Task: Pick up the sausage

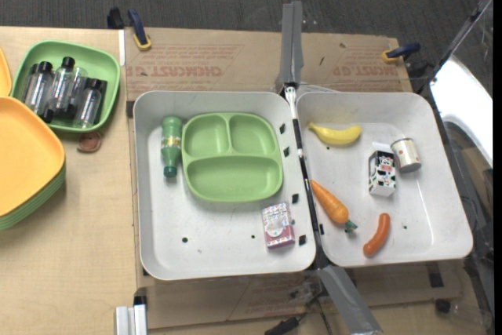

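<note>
Orange-red sausage [376, 235] lies near the right bin's [451, 169] front edge, beside the carrot [330, 202]; claw state cannot be told.

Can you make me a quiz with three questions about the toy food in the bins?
1. Where is the sausage?
A. right bin
B. left bin
C. on the green plate

2. How many sections does the green plate have?
A. two
B. three
C. five

3. How is the green bottle placed?
A. standing up
B. on the plate
C. lying down

Answers: 1 A, it lies near the right bin's front edge, beside the carrot. 2 B, two small sections above one wide one. 3 C, it lies flat left of the plate.
</note>
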You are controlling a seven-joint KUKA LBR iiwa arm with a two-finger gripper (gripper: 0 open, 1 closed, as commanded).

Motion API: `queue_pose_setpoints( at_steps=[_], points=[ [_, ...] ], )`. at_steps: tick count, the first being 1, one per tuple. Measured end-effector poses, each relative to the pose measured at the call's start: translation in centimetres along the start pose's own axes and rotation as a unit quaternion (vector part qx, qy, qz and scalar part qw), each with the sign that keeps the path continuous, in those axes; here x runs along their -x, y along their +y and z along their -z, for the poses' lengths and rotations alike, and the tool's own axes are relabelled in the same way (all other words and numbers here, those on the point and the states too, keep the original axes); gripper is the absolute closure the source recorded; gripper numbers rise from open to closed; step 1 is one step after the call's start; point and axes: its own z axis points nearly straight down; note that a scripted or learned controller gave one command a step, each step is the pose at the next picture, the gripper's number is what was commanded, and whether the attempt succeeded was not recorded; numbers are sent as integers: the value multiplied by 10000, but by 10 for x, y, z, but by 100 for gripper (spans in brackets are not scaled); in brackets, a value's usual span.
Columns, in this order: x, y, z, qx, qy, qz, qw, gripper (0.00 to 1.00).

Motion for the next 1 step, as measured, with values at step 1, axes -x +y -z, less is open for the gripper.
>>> queue_pose_setpoints(
  at_steps=[1],
  points=[
    [12, -8, -1, -15, -10, -1970, 9804, 100]
  ],
)
